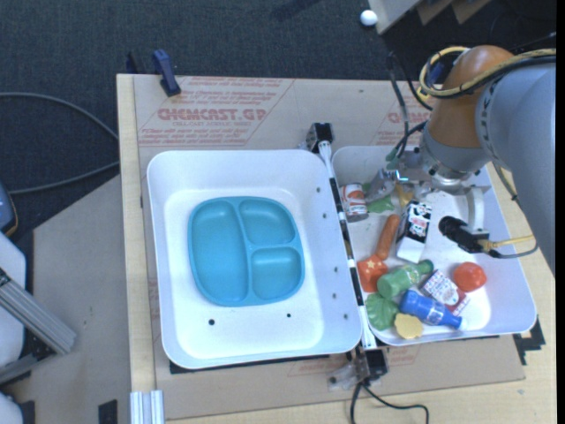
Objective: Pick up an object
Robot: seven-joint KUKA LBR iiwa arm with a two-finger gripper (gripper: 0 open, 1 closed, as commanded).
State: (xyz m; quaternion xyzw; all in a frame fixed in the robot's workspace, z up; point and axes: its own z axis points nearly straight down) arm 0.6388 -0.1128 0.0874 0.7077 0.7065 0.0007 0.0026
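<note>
Your left white bin (168, 184) holds a blue divided plastic plate (245, 250); the right white bin (521, 303) holds toys, its orange carrot (387, 235) just below the gripper (395, 177), whose grip you cannot tell.

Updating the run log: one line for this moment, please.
arm: over right bin | gripper: above carrot, nothing seen held | left bin: blue divided plate

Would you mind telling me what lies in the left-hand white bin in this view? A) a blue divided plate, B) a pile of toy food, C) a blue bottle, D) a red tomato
A: the blue divided plate lies alone in the left bin, while the toy food is piled in the right bin.
</note>
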